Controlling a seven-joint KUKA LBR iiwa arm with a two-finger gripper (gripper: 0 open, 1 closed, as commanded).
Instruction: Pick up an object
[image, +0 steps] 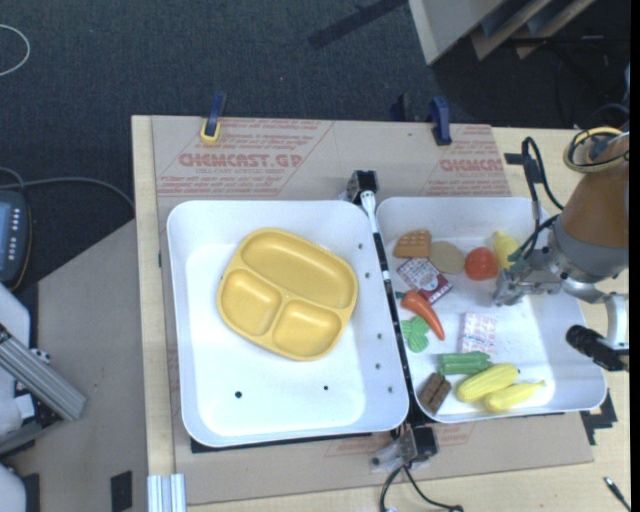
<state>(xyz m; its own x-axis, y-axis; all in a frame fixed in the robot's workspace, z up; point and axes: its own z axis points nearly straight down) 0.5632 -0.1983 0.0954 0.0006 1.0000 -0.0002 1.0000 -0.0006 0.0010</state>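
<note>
The right bin (560, 345) holds several toy foods. Among them are a red tomato (481, 263), a beige cookie (447, 258), a brown waffle (412, 243), a red-and-white packet (424, 277), an orange-red pepper (426, 314) and a pale pink packet (477, 329). Near the front lie a green cucumber (463, 363), a corn cob (487, 381), a banana (516, 395) and a brown bar (434, 392). My gripper (511, 288) hangs low over the bin floor, just right of and below the tomato. A small yellow piece (504, 243) sits behind it.
In the left bin (200, 330) lies a yellow divided plate (288, 292). A black-and-white divider rail (385, 290) runs between the bins. The arm's orange band (598, 205) and cables rise over the right bin's far right side. Blue clamps (438, 118) hold the board's back edge.
</note>
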